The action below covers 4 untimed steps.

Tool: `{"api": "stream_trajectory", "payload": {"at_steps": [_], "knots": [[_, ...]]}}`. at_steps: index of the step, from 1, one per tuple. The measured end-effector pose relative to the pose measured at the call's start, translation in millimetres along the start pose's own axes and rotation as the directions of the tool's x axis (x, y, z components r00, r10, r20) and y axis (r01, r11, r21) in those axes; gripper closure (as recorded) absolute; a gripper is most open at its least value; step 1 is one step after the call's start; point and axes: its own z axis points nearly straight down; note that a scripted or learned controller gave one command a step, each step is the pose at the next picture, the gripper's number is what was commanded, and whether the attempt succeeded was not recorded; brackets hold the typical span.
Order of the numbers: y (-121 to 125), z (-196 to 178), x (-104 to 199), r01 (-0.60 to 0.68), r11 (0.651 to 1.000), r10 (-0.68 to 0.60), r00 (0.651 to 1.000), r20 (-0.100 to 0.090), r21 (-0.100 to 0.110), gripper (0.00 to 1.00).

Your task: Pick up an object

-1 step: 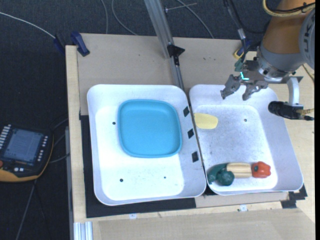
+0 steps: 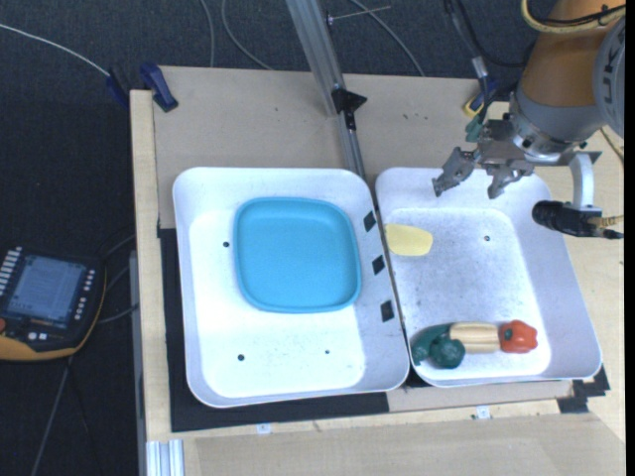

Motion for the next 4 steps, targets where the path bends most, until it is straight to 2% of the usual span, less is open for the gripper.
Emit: {"api": "stream_trajectory", "payload": {"at_steps": [1,2,3,4], "knots": [[-0.8,42.0,-1.7,0.000,1.000,0.000,1.000,-0.001,0.004,0.00],[0.1,104.0,3.0,0.000,1.000,0.000,1.000,-0.001,0.006,0.00],[-0.6,139.1,3.3,0.000,1.000,0.000,1.000,-0.001,0.004,0.00],[0.5,126.1,1.0,-0.002,1.000,0.002,1.000,0.002,-0.001,1.00]]}}
